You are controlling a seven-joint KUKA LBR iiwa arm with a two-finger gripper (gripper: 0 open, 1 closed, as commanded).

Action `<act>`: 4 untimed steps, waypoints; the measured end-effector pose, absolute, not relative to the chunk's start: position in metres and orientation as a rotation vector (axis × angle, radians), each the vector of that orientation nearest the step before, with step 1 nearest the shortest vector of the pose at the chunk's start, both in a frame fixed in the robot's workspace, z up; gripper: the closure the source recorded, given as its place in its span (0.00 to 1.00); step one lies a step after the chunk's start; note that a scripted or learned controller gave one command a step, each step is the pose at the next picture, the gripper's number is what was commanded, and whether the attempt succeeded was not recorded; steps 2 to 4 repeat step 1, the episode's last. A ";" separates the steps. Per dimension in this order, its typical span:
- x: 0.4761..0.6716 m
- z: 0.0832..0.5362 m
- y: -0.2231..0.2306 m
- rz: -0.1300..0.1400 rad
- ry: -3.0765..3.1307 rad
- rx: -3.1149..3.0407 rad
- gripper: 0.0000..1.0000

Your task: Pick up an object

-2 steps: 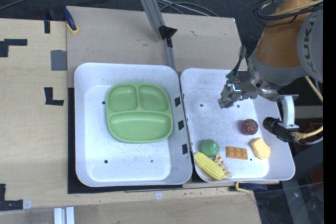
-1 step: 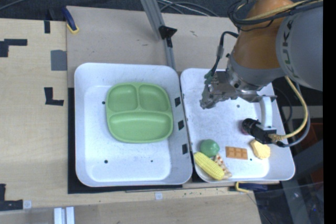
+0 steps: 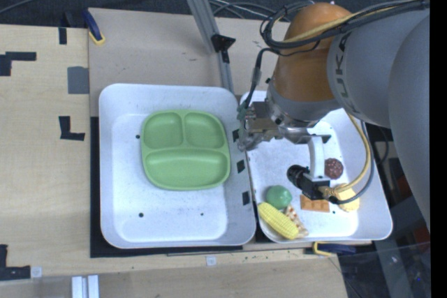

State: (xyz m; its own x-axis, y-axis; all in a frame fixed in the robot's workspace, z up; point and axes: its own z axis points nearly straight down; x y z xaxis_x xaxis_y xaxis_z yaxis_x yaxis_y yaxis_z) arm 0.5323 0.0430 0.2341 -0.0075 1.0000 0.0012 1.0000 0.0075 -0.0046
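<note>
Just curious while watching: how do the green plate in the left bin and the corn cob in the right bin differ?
The green plate is wide, flat and split into three compartments; the corn cob is small, rounded and bumpy. The plate is pale green, the corn cob yellow. The plate lies by itself in the left bin, while the corn cob sits crowded among other small toys at the near edge of the right bin. Both lie flat on a bin floor.

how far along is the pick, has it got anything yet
Nothing looks picked yet. The corn, green ball, orange block and reddish round piece all lie in the right bin, and the green divided plate sits in the left bin. The arm's wrist hangs above the right bin's upper end. Grasping and lifting an object remain.
</note>
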 end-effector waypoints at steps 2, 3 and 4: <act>0.535 0.225 0.085 0.005 -2.223 -2.217 1.00; 0.535 0.225 0.085 0.005 -2.223 -2.217 1.00; 0.535 0.225 0.085 0.005 -2.223 -2.217 1.00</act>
